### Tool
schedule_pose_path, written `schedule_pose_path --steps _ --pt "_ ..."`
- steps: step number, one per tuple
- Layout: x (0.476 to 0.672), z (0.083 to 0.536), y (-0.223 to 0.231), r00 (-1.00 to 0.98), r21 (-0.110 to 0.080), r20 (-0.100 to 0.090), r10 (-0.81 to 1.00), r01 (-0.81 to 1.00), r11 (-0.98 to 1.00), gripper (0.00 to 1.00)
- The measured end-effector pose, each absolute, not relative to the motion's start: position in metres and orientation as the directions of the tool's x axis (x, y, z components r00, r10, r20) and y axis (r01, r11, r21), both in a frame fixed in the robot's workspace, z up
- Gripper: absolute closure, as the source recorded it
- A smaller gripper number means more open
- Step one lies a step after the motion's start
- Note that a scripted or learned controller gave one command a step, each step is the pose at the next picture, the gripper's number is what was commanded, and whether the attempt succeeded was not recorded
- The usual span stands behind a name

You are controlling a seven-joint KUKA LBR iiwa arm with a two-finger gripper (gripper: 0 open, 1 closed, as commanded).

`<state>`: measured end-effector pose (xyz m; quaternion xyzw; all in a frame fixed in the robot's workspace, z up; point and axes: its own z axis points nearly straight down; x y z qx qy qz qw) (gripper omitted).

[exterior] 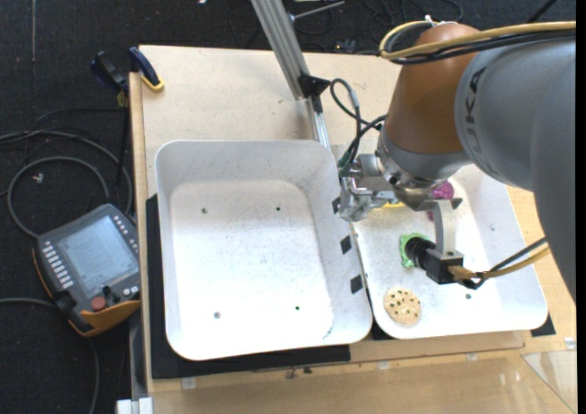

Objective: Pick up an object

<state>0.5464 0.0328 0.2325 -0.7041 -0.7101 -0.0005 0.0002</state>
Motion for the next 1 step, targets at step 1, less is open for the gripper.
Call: schedule_pose_path --steps 1 --pt "0.5645 0.2252 0.0858 -0.008 0.001 0.001 1.0 1.0 0.008 1.0"
